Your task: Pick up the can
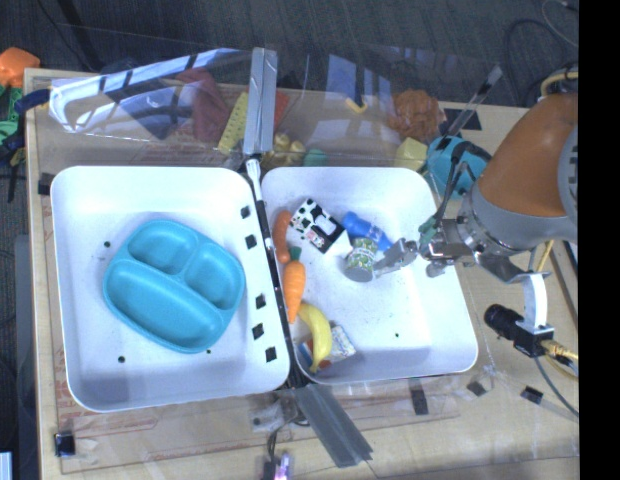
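Note:
The can [363,247] lies on its side in the middle of the right bin [430,343]. It is blue, and its silver-green end faces the front. My gripper [395,256] reaches in from the right, low in the bin, with its tip right against the can's right side. The grey arm and its orange band [535,158] hang over the bin's right rim.
A black-and-white box [316,224] lies just left of the can. Two carrots [291,280] and a banana [316,333] lie along the right bin's left wall. A blue divided plate [175,283] rests in the left bin [80,358]. Assorted clutter lies behind both bins.

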You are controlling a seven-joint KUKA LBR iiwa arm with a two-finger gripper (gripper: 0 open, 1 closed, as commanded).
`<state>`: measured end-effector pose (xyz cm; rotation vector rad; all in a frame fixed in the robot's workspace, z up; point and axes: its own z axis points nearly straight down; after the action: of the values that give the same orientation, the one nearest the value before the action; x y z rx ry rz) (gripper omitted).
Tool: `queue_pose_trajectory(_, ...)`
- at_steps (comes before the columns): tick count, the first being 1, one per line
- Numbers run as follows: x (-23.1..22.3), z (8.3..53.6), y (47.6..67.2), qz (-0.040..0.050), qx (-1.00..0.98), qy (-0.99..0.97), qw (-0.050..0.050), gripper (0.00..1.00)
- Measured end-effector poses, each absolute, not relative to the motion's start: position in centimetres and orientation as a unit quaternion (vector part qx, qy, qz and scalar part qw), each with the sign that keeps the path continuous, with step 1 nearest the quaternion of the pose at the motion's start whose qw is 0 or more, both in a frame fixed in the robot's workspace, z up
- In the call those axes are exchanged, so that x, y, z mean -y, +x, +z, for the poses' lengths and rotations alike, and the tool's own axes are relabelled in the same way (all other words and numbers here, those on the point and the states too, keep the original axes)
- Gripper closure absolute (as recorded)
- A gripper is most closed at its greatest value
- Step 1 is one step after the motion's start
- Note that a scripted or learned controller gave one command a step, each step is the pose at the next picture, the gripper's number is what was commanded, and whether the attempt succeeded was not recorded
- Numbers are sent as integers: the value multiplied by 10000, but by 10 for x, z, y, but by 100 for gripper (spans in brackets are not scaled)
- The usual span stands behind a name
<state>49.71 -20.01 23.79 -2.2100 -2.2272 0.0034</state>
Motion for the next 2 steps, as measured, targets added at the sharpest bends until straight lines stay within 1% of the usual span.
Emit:
queue_pose_trajectory(1,180,139,606,17,7141,-7000,23,0)
queue_pose_trajectory(2,211,94,572,-1,7571,-6533,-6,0)
